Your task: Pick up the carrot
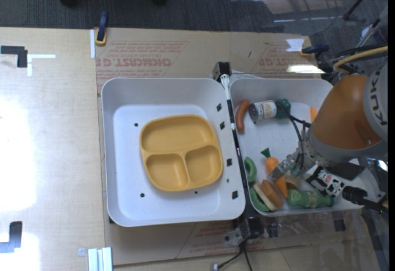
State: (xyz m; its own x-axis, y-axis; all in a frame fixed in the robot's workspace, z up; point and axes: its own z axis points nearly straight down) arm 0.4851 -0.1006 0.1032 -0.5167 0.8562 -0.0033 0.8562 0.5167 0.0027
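Gripper [291, 168] is seen low in the right bin [281, 87], toward the near wall from the bottle [268, 109], under the grey wrist and orange band. Whether it is spread or closed cannot be told: the tip is lost in cables and wrist clutter. Nothing is seen to be held, so no grasp is claimed.

Carrot [271, 163] is placed just left of the gripper, close beside it, possibly touching; the gap is not resolved. From the bottle it lies straight toward the near wall, well apart. Its green top is turned toward the bottle and its orange body away from it, so the long axis is judged to run roughly bottle-to-near-wall, slightly slanted. The piece looks short and stubby.

Crowding is noted past the carrot from the bottle: a second orange piece [281, 187], a sandwich-like item [268, 193] and a long green vegetable [310, 200] are packed against the near wall. A curved green item [250, 168] is seen on the carrot's far side from the gripper. A sausage [241, 115] lies just left of the bottle.

Judgement: a small shift leftward would be needed to centre on the carrot, closing across the short axis. The neighbouring orange piece could be caught by mistake.
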